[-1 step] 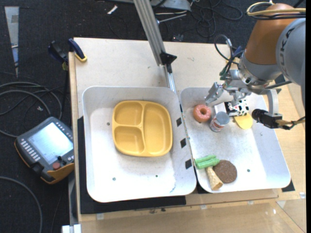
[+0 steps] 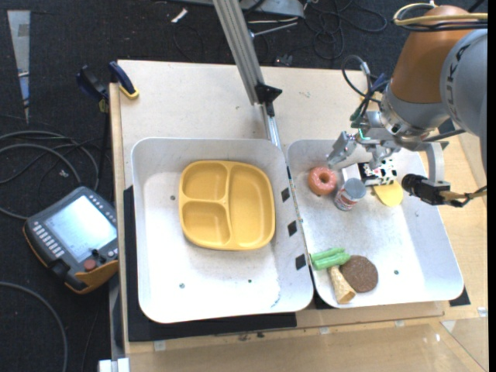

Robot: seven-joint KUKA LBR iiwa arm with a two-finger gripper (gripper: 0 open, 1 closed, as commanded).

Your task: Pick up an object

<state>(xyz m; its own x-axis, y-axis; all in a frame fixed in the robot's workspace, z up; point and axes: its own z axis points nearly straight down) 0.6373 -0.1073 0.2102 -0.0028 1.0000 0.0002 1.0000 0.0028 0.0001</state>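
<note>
Hovering over right bin (image 2: 434, 231) far edge: gripper (image 2: 361, 155), fingers spread, nothing held; can (image 2: 350, 194) below, crowded by donut (image 2: 322, 180); risk: finger strikes donut, can tips

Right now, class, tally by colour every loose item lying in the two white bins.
Yellow: 2, the divided plate and the yellow piece
Pink: 1, the doughnut
Green: 1, the green piece
Brown: 1, the round cookie
Tan: 1, the cone
Silver: 1, the can
Total: 7
</note>
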